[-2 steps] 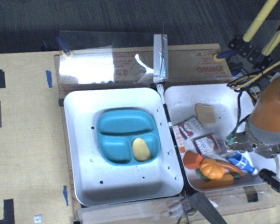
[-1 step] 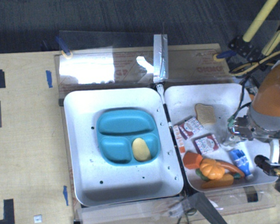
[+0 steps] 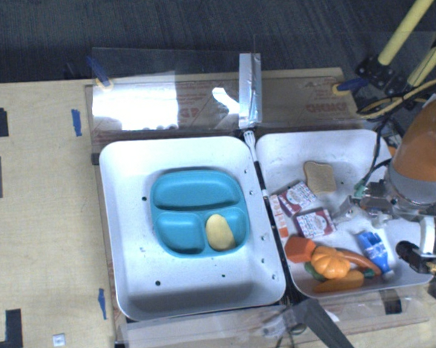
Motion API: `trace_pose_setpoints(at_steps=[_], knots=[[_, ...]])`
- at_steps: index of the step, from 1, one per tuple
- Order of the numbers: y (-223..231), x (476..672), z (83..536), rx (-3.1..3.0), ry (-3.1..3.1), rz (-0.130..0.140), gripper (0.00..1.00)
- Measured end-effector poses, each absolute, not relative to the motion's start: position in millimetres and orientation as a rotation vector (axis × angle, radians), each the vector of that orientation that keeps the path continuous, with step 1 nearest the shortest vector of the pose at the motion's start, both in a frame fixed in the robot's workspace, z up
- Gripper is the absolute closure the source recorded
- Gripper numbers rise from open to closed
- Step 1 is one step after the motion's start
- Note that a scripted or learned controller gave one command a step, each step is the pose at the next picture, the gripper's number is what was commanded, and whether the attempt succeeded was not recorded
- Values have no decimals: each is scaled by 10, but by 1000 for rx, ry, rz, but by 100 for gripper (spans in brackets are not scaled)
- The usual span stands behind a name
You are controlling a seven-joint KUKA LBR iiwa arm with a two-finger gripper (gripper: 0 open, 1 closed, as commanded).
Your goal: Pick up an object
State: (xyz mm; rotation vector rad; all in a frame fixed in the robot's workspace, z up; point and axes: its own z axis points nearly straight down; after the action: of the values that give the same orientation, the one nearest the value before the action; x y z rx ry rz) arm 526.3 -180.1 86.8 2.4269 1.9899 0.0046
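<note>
My gripper point(image 3: 363, 201) hangs over the right bin point(image 3: 276, 147) near its right side, reaching in from the right under the orange-banded wrist. Just below it lies a small blue and white tube point(image 3: 374, 249). To its left are two red and white packets point(image 3: 300, 196) point(image 3: 314, 222), and a tan bread-like slice point(image 3: 320, 176) lies up and to the left. An orange toy vegetable point(image 3: 330, 263) and a red piece point(image 3: 298, 249) lie at the bin's front. I see nothing held in the gripper.
The left bin point(image 3: 124, 213) holds a blue divided tray point(image 3: 197, 189) with a yellow egg-shaped object point(image 3: 220, 232) in its lower right compartment. A clear plastic sheet point(image 3: 168, 98) stands behind the bins. Pale benchtop point(image 3: 35, 219) lies to the left.
</note>
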Motion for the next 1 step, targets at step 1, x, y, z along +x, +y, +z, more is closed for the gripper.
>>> trace_pose_setpoints(at_steps=[1], knots=[[-1902, 4799, 869, 2420, 2000, 3, 0]])
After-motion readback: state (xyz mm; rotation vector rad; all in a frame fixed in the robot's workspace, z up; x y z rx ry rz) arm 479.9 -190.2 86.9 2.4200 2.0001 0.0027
